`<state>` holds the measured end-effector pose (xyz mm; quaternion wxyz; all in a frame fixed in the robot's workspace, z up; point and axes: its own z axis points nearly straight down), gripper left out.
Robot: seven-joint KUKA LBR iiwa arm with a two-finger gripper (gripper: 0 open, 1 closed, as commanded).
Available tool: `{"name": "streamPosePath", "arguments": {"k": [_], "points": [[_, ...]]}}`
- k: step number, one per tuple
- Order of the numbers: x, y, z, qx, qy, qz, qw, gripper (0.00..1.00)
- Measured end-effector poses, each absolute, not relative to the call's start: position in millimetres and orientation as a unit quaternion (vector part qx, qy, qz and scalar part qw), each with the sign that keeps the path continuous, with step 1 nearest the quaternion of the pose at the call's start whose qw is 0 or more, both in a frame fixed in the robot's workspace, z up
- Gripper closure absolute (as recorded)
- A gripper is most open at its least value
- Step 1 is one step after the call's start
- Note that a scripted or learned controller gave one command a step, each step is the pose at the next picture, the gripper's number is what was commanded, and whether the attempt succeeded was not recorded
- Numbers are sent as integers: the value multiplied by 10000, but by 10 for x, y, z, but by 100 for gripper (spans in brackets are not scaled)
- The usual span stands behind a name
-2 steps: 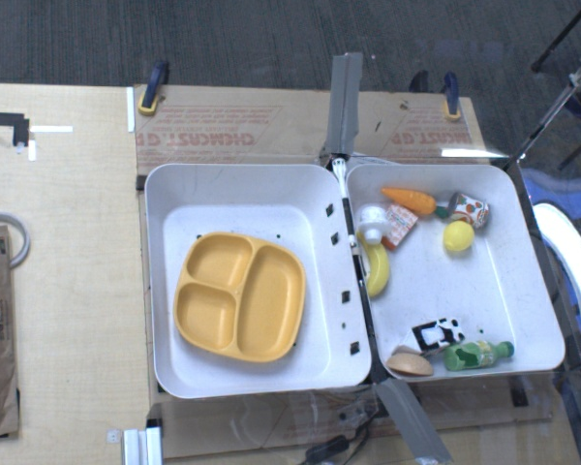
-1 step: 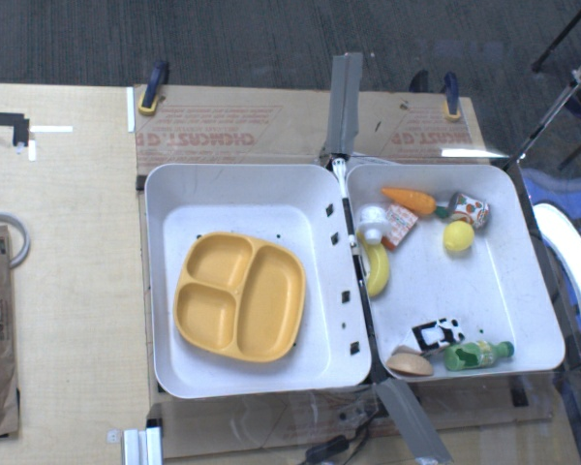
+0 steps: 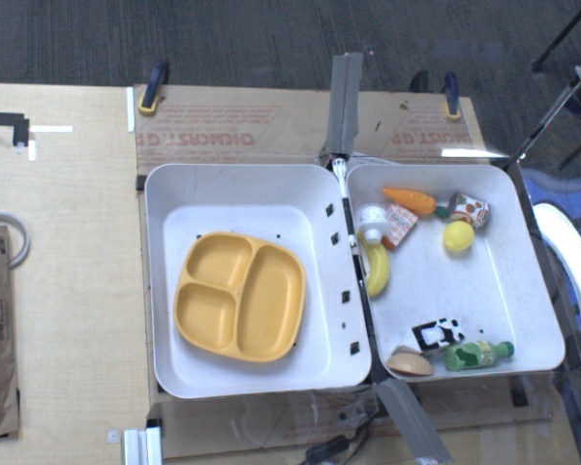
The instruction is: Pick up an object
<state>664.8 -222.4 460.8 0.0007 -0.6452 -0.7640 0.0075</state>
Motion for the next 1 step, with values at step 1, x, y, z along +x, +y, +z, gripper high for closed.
{"name": "streamPosePath", "arguments": {"k": [1], "points": [[6666, -2219, 4676, -6443, -7647, 95, 11, 100]]}}
